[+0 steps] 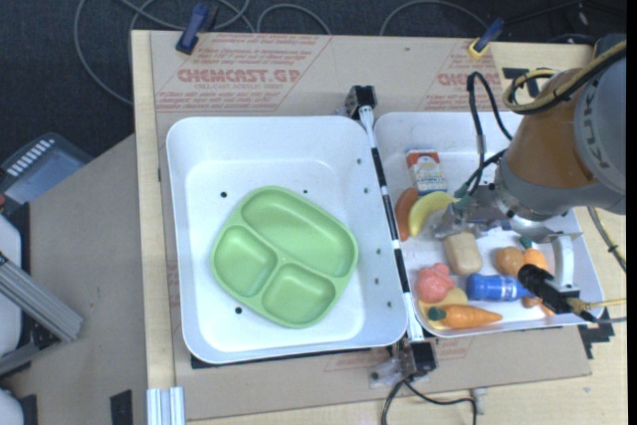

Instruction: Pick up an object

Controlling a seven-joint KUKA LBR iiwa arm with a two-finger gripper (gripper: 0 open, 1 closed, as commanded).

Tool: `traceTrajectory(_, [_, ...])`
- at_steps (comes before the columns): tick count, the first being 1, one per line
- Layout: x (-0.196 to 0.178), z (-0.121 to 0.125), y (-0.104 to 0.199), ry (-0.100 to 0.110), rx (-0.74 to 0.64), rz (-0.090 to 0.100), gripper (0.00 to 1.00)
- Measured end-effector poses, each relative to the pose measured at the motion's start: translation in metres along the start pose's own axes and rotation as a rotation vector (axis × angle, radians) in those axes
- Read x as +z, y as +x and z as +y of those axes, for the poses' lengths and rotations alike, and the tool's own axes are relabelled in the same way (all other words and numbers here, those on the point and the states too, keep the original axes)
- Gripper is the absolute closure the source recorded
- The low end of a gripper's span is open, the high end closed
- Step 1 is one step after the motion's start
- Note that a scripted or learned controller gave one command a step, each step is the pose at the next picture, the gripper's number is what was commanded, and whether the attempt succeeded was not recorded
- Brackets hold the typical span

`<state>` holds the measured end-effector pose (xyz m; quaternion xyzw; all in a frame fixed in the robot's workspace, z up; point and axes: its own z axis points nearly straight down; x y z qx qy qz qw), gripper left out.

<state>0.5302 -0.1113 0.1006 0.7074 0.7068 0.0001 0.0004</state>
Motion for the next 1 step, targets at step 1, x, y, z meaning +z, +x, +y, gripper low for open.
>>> traceTrajectory(1, [-0.0854, 0.042, 0.08, -0.003, -0.004, 0.003, 1.0])
